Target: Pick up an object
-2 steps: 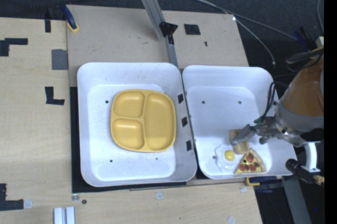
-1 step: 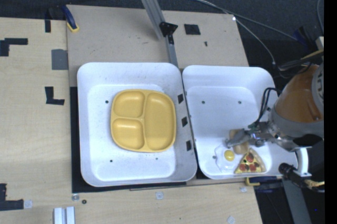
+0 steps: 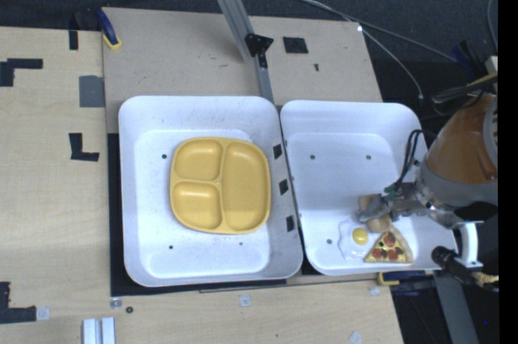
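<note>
On the bench, two shallow white bins sit side by side, and no brand, label or writing can be read anywhere on them or on what they hold. Lying flat in the middle of the left bin point(image 3: 137, 172) is a yellow divided plate point(image 3: 220, 184), with three compartments, two smaller ones on its left side and a longer one on its right. Near the front right corner of the right bin point(image 3: 340, 120) lie a toy fried egg point(image 3: 358, 237), white with a round yellow yolk, and just beside it, to the right, a toy pizza slice point(image 3: 388, 248) with a tan crust and red and dark toppings. Low over that same corner, just above the egg and the slice, hangs the gripper point(image 3: 379, 209), with the grey arm point(image 3: 461, 164) reaching in from the right; how far it is open, or whether it has hold of anything, I cannot tell.
</note>
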`<action>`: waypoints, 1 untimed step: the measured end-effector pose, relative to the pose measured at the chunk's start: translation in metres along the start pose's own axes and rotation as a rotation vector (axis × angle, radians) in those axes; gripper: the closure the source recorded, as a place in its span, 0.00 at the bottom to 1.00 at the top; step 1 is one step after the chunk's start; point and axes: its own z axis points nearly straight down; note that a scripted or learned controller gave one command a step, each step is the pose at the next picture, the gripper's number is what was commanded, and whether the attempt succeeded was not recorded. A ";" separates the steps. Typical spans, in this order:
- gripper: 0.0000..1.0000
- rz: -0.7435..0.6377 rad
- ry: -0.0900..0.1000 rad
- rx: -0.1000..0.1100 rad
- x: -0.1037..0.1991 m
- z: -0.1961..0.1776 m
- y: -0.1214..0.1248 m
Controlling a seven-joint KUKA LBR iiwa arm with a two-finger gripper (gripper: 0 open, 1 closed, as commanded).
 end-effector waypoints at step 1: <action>1.00 -0.001 0.001 0.006 0.005 -0.042 0.001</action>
